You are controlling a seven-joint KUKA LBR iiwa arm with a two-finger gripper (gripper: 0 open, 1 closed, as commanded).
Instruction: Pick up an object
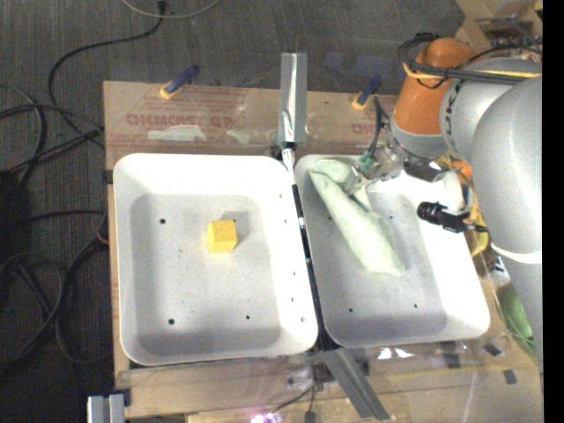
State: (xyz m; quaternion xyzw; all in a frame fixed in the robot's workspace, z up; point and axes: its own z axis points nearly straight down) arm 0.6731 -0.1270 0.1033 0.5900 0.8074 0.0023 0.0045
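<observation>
Gripper [368, 167] down at the right bin's [441, 320] far edge, fingers pinched onto the pale green cloth [357, 218] at its top end. Cloth trails diagonally across the bin floor; a yellow block [222, 235] sits in the left bin [150, 324].

Two shallow white bins sit side by side on the table [123, 139]. In the left bin [159, 324] a small yellow block [222, 235] lies alone near the middle. In the right bin [441, 315] a pale green cloth [366, 232] stretches at a slant from the far left corner toward the centre. The grey arm [502, 148], with its orange band [432, 82], reaches in from the right, and its pincer [370, 167] is down at the cloth's upper end, touching or just above it.
</observation>
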